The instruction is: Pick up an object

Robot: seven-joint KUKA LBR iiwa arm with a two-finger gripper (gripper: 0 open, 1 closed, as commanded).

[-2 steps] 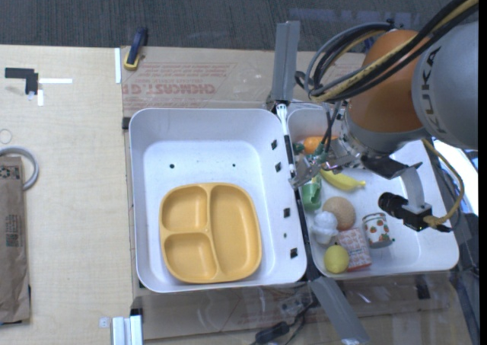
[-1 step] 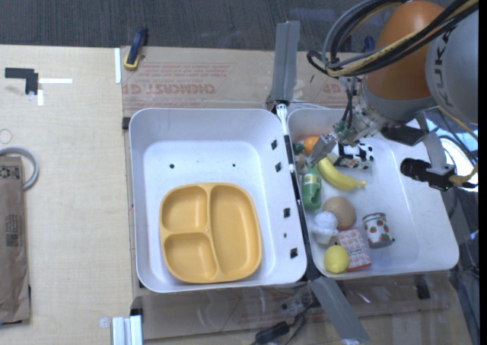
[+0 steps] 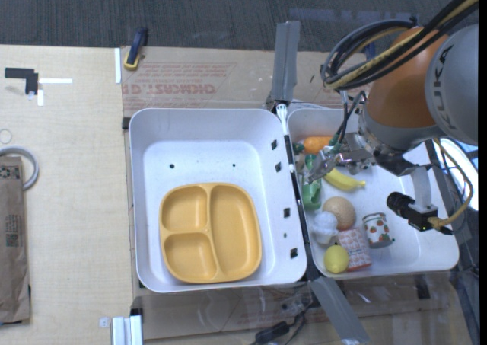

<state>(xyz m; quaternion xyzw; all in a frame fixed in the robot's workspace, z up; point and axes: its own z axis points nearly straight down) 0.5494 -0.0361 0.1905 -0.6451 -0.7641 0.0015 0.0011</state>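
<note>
Writing: "KUKA" on arm (image 3: 456, 69); mirrored print on cardboard (image 3: 183, 77).
Gripper (image 3: 323, 168): over banana (image 3: 344, 179), finger state unclear.
Left bin (image 3: 144, 145): yellow tray (image 3: 211, 231).

Right bin (image 3: 437, 260) holds a small crowd. A yellow banana (image 3: 345, 180) lies on its side, just under the arm's wrist. Behind it, an orange piece (image 3: 317, 143). A green item (image 3: 310, 193) hugs the bin's left wall. Nearer the front: a tan egg-shaped object (image 3: 342, 211) touching a white ball (image 3: 325, 225), a yellow lemon (image 3: 336, 259), a reddish packet (image 3: 354, 248) and a small upright can (image 3: 377, 229).
</note>
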